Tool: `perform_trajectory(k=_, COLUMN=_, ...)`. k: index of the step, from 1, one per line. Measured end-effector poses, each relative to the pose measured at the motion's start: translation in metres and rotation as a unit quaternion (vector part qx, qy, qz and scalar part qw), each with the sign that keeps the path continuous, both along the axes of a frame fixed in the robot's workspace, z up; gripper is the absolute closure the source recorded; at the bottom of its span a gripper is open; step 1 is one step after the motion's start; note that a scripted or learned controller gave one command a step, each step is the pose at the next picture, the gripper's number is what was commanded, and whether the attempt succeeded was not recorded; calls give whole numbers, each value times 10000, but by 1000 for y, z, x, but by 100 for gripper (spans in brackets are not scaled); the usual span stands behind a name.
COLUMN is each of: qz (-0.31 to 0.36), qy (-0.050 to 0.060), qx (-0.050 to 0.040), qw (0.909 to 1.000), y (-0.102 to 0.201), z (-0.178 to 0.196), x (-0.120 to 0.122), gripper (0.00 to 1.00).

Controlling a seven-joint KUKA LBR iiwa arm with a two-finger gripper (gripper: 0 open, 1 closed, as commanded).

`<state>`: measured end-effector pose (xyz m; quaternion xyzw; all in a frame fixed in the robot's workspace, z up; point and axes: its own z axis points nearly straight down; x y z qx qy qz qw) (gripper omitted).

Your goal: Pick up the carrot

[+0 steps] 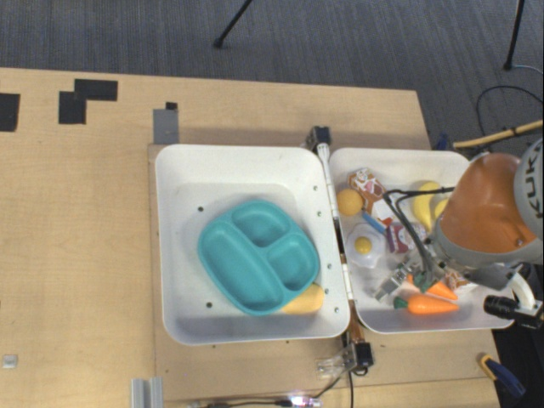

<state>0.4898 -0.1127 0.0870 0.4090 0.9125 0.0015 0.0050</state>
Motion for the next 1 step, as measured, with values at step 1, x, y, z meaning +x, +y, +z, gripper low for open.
perform_trajectory(k=1, qz=0, qy=-22, qx=4, qw=10000, y=1, z=11, x=2, gripper=100)
